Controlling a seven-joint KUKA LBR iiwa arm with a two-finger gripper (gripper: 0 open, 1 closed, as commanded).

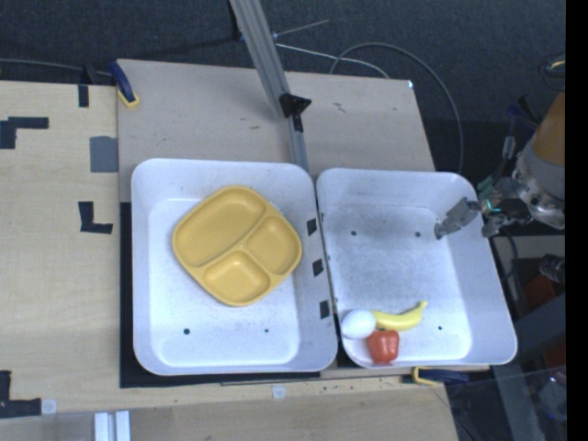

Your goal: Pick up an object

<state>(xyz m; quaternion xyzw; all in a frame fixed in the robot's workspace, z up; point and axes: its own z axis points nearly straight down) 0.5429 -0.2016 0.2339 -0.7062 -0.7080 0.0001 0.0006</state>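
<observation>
Overhead slanted view of a bench carrying two shallow white bins side by side. The left bin [152, 274] holds a yellow divided plate [236, 244] with three compartments, lying flat in the bin's upper middle, turned at an angle to the bin's walls. The right bin [413, 200] holds three small objects clustered at its lower left corner: a white egg-shaped ball [358, 323], a yellow banana [401, 316] just to its right, and a red pepper-like toy [384, 345] below the banana. The three lie close together; the ball and the red toy appear to touch the bin's lower wall, though contact between the pieces themselves cannot be settled at this resolution.

The arm [551, 168] enters at the right edge of the frame, its orange band visible at upper right. The gripper [457, 217] sits over the upper right part of the right bin, near that bin's right wall, its grey finger assembly pointing toward the left and slightly downward in the picture. Whether its fingers are spread or pressed together cannot be told; nothing is seen between them.

The cluster of objects lies well apart from the gripper, toward the lower left of it, across the bare grey-scuffed floor of the right bin. A metal pole [262, 49] runs from the top of the frame down to the seam between the bins.
</observation>
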